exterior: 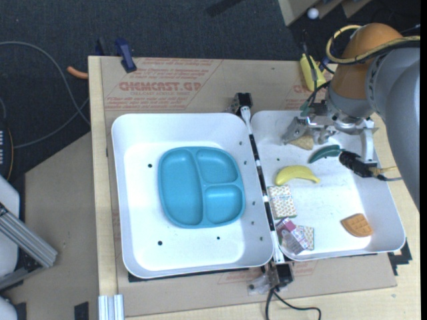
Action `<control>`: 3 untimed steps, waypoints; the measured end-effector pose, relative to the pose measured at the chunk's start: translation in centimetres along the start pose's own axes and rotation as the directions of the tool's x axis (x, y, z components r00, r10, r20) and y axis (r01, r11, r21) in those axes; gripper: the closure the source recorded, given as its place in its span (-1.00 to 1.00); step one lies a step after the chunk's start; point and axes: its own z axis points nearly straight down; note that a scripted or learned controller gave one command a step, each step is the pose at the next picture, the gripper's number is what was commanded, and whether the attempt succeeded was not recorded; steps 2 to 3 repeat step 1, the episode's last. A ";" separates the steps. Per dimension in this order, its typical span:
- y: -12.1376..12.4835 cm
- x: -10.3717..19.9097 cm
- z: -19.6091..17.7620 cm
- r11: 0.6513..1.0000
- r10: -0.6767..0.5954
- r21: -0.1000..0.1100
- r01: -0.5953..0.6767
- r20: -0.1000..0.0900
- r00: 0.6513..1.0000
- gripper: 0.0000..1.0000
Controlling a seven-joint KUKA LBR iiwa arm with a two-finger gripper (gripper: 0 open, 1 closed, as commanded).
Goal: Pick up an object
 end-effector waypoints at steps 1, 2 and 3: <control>-0.3 -0.1 -1.0 1.000 -0.002 0.015 0.002 0.000 1.000 1.00; -0.3 -0.1 -1.0 1.000 -0.002 0.015 0.002 0.000 1.000 1.00; -0.3 -0.1 -1.0 1.000 -0.002 0.015 0.002 0.000 1.000 1.00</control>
